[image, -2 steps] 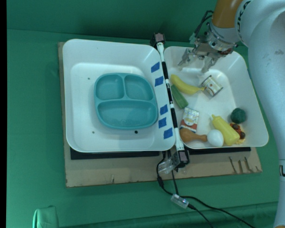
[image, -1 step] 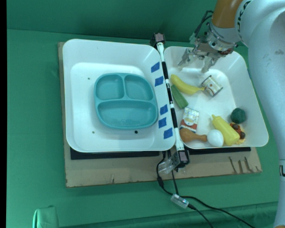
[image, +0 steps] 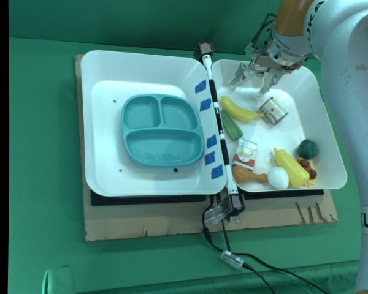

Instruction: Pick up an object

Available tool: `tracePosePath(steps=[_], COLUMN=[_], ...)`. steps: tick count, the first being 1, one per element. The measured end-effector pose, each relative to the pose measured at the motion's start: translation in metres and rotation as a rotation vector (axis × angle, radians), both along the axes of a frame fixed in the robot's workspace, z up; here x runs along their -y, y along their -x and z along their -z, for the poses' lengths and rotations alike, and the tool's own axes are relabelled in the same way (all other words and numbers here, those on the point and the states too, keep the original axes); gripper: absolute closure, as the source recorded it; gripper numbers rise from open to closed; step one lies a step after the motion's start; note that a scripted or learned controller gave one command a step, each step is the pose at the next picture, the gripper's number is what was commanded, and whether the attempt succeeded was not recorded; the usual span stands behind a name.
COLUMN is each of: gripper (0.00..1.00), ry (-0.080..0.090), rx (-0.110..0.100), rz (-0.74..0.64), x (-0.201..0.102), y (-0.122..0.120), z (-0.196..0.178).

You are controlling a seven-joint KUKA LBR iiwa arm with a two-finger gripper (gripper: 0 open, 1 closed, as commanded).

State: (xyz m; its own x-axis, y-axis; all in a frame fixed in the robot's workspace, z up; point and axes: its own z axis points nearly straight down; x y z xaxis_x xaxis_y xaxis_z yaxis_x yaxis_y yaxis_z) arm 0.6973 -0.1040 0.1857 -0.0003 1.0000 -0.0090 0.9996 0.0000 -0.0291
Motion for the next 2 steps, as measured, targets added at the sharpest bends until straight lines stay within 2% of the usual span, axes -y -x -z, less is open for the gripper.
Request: tracePosePath(steps=[2], gripper=[0.0], ry=[0.004], rx=[0.0], rz=[0.003], x=[-0.0014], y=[0.0001], z=[0.0])
